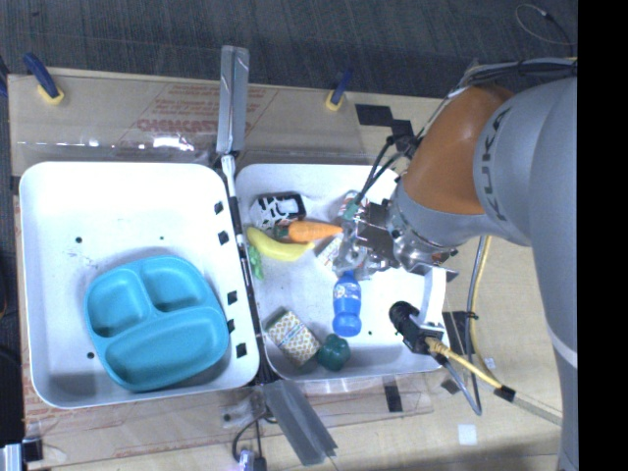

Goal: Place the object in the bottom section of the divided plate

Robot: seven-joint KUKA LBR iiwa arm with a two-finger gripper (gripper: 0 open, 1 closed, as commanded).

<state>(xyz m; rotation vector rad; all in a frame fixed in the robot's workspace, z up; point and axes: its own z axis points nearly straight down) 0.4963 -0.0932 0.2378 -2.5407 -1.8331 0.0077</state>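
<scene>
Because the single overhead view looks down at a slant, we see two white bins side by side. In the left bin [59,214] lies a blue divided plate [157,322], its large bottom section bare. In the right bin [304,180] lie a banana [277,247], carrot [312,231], blue bottle [346,304], patterned box [291,334] and green ball [334,352]. The gripper [350,246] hangs between carrot and bottle; we cannot tell its state. We judge the crowding risky: it could nudge neighbours or close on nothing.

Blue divided plate [155,324], yellow banana [277,246], orange carrot [312,231], blue bottle [346,306].
</scene>
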